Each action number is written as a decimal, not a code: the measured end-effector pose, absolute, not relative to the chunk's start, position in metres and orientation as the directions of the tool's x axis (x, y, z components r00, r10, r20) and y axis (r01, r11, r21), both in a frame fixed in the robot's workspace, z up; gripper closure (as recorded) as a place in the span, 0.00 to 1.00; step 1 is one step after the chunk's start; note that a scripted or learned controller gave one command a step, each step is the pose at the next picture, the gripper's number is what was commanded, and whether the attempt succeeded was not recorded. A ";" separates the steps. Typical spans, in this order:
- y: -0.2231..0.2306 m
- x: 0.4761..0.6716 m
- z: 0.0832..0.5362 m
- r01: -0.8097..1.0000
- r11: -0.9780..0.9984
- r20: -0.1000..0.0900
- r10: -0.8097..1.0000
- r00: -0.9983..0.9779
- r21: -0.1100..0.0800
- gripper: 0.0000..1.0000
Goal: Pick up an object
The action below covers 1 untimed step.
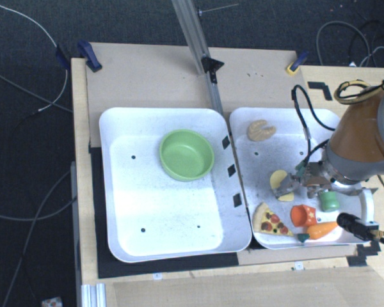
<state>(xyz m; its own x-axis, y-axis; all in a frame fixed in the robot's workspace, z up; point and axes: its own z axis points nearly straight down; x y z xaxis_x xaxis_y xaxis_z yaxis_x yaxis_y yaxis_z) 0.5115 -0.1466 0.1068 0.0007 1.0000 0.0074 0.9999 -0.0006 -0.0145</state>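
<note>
In the right bin (pixel 269 152) my gripper (pixel 292 184) is low over the floor, right beside a yellow piece (pixel 278 179) and touching or nearly touching its right side. A smaller yellow bit (pixel 285 197) lies just below it. Close by, toward the front, are a pizza slice (pixel 271 220), a red cup (pixel 300 215), a carrot (pixel 320 230) and a green block (pixel 329 201). A tan bread-like piece (pixel 261 130) rests at the back of this bin. The wrist hides part of the bin's right side.
The left bin (pixel 134 190) holds a green bowl (pixel 187 154) near its back right. A slanted metal post (pixel 195 31) rises behind the bins. Black cables (pixel 302 117) hang over the right bin's back.
</note>
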 end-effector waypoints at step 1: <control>-0.147 0.514 0.123 1.000 -0.002 0.006 1.000 0.002 -0.004 1.00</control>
<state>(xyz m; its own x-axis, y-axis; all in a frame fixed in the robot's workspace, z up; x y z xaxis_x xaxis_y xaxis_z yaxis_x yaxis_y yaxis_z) 0.5138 -0.1466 0.1233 0.0021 1.0000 0.0058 1.0000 -0.0020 -0.0040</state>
